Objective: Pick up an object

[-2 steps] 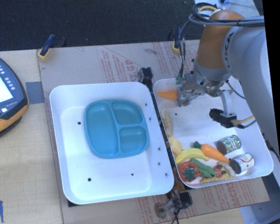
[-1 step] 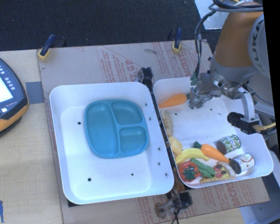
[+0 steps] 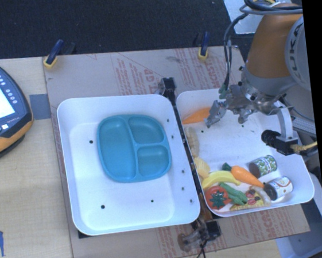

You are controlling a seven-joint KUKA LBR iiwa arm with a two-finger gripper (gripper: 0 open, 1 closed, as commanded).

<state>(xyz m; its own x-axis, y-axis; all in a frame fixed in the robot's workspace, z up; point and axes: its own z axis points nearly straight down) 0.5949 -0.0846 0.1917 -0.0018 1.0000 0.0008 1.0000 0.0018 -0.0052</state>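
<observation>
Two shallow white bins are recorded side by side on the bench. The left bin (image 3: 81,163) holds a blue divided plate (image 3: 133,147), lying flat near its middle. The right bin (image 3: 231,140) holds a heap of small toy foods at its near end: a banana (image 3: 217,178), a carrot (image 3: 247,176), a green vegetable piece (image 3: 236,194), a red piece (image 3: 216,196), and two small cans (image 3: 263,166) (image 3: 280,187) lying on their sides. A separate orange piece (image 3: 196,115), possibly a second carrot, is noted alone at the far left corner of the same bin, against the dividing wall. The gripper (image 3: 228,111) is placed low over the far end of the right bin, just beside that orange piece on its right; nothing is seen between its fingers, and whether they are spread or closed cannot be told. The orange piece is judged the nearest candidate for picking. It is expected to be light, rigid, hollow plastic with a smooth, somewhat slippery skin and a taper along its length. A hold across the thicker middle is advised, since the narrow tip would likely slide out. Its closeness to the bin wall is judged a hindrance to one finger.
</observation>
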